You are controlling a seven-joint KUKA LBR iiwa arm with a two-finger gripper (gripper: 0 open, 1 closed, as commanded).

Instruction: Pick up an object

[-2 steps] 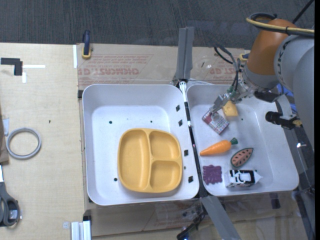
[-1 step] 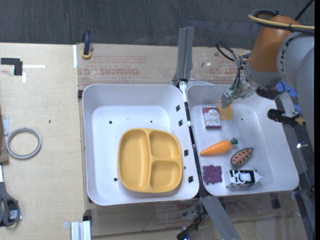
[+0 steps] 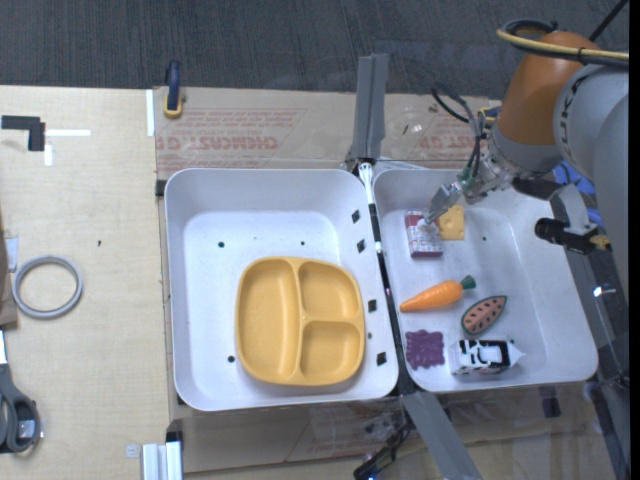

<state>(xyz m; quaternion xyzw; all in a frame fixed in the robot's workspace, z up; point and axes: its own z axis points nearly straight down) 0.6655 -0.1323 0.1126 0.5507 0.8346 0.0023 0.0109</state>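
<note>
The right bin [image 3: 540, 268] holds several small items. My gripper [image 3: 441, 216] hangs low over its far left part, reaching in from the upper right. It sits just above a red-and-white packet [image 3: 424, 238] and right beside a yellow wedge [image 3: 455, 225]. Nothing visibly rests in it. Nearer the front lie an orange carrot [image 3: 435, 295], a brown oval slice [image 3: 484, 313], a purple grape bunch [image 3: 424, 349] and a black-and-white carton [image 3: 484, 356].
A yellow divided plate [image 3: 300, 320] lies in the left bin [image 3: 200, 268]. On the bench at the left sit a tape roll [image 3: 45, 286] and scissors [image 3: 15, 418]. Cardboard [image 3: 260, 133] lines the back. The arm's orange band [image 3: 535, 78] looms over the right bin's far corner.
</note>
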